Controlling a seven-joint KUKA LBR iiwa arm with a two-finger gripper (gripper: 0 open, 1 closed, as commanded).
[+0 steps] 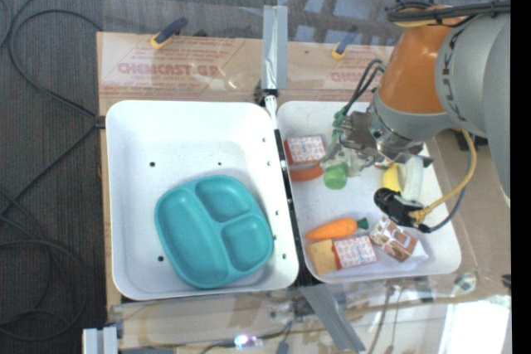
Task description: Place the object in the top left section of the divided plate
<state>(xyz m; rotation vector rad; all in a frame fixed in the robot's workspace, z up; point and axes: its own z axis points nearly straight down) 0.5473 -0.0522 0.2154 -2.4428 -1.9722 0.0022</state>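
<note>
The teal divided plate [214,230] lies in the left white bin [141,128], toward its front. My gripper [348,158] hangs low over the back part of the right bin [444,257]. A small green object [335,177] sits right at its tip; whether it is gripped I cannot tell. Around it lie a small printed box [305,149], a red-orange piece [304,172] and a yellow banana-like item [408,178], partly hidden by the wrist.
Toward the right bin's front are a carrot [332,229], a yellow wedge [319,258] and two more printed boxes [354,251] [394,238]. A black cable connector [388,201] dangles from the arm. The raised rims [280,178] between the bins separate gripper and plate.
</note>
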